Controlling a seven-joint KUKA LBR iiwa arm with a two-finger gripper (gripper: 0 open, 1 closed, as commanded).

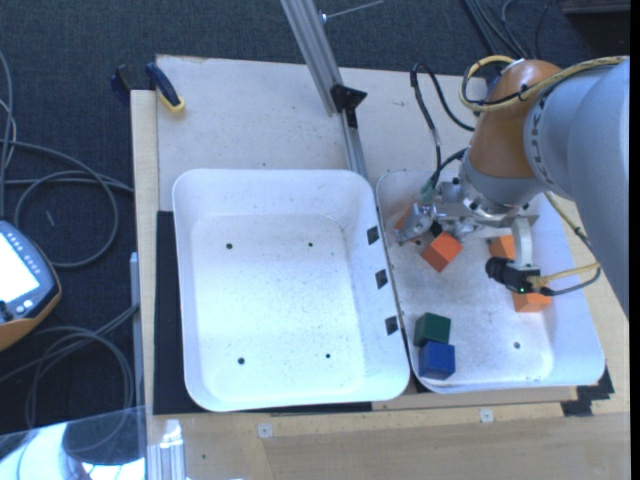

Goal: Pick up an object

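The camera view looked down on a pale desk [250,108] that carried two shallow white bins side by side. The left bin [200,368] sat nearer the middle of the picture, and the right bin [575,353] touched it along one edge. The grey arm [580,128], with its orange band [505,118], reached in from the right and bent down over the far end of the right bin. The gripper [432,220] hung low over that bin, just above an orange block [441,253]. Whether it was spread or pressed together could not be told, since the wrist hid much of it, and no block could be seen pinched in it. The orange block lay tilted on the bin floor near the bin's left wall. A second orange block [531,299] lay further right, partly behind a small black part with a green light. Near the front of the right bin a green block [433,327] rested touching a blue block [437,359]. A slanted metal rail [312,38] crossed the desk behind the bins, and a blue and yellow tool [166,88] lay at the desk's far left corner.
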